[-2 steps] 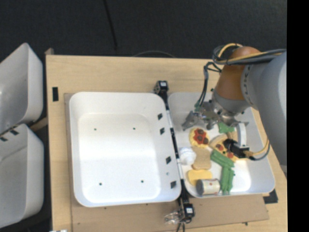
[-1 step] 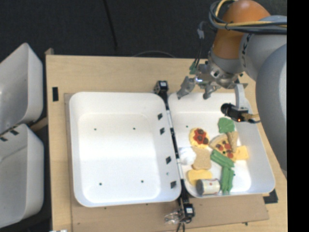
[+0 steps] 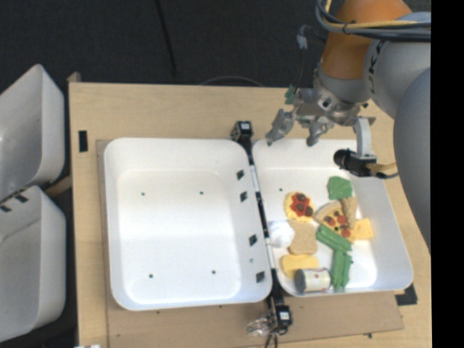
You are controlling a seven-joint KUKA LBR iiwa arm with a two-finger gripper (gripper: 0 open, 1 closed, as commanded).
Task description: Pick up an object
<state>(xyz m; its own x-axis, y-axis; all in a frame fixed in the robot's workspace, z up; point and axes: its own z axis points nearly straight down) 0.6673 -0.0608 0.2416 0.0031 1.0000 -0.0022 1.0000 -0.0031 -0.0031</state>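
Note:
My gripper (image 3: 296, 133) hangs over the far edge of the right bin (image 3: 388, 267), its two fingers spread apart and open with nothing between them. Well in front of it, in the near half of that bin, lies a heap of toy food: a red-dotted round piece (image 3: 299, 205), a pizza slice (image 3: 335, 214), a green leafy piece (image 3: 338, 188), a long green pod (image 3: 339, 251), a yellow wedge (image 3: 362, 229), a tan bread slice (image 3: 304, 243), a white lump (image 3: 280, 231), a yellow block (image 3: 296, 264) and a small can (image 3: 314, 280).
The left bin (image 3: 116, 194) lies beside the right one, with a black-clipped divider (image 3: 254, 194) between them. White boxes (image 3: 22, 136) stand off the bench at the left. The wooden bench top (image 3: 181, 111) surrounds both bins.

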